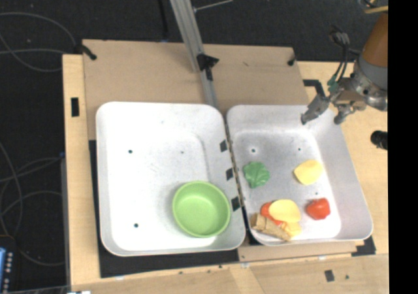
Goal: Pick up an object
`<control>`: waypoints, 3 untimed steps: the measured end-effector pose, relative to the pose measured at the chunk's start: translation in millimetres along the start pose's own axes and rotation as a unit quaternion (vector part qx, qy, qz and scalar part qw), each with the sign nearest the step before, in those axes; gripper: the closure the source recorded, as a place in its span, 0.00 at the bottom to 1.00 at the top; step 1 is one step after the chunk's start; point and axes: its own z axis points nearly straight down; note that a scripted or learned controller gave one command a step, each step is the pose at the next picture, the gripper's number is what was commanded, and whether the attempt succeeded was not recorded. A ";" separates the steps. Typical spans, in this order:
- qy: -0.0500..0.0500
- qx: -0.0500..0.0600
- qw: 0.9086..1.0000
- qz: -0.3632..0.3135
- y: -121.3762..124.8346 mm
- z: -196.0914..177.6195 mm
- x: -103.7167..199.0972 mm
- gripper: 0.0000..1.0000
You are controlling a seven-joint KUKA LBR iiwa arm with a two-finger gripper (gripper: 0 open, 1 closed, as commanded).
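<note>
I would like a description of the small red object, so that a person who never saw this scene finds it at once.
Look at the right bin, the one crowded with small items. Go to its near right corner, below the yellow piece. There lies the small red object, apart from the others; it is the bin's one fully red item, whereas its neighbours are mostly yellow, green or tan.
</note>
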 end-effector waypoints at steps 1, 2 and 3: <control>-0.001 0.000 1.000 0.000 -0.2 -0.1 -0.7 0.00; -0.001 0.002 1.000 0.000 8.4 54.3 2.2 0.00; -0.001 0.003 1.000 0.000 15.1 107.1 -5.9 0.00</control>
